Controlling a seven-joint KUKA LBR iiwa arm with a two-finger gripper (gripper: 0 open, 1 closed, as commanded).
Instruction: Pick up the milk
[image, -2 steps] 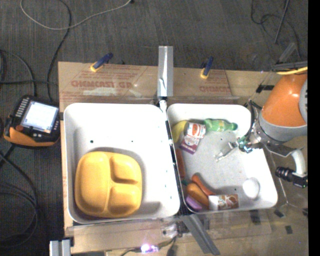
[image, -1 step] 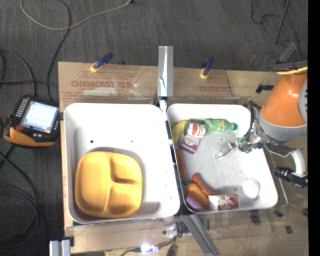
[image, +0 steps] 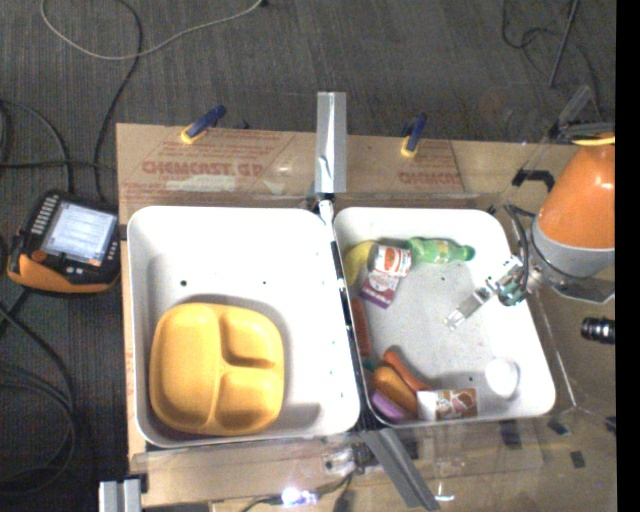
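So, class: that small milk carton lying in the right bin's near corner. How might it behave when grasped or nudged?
The milk carton looks boxy with flat faces, so it should slide rather than roll. It seems small, probably light. Lying against the right bin wall, beside the orange carrot-like toy, it may jam in the corner if pushed.

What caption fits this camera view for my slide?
Pincer hovers mid right bin; milk carton lies untouched at its front wall.

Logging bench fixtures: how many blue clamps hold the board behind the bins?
2: one blue clamp behind the left bin, one behind the right bin. Others may be hidden.
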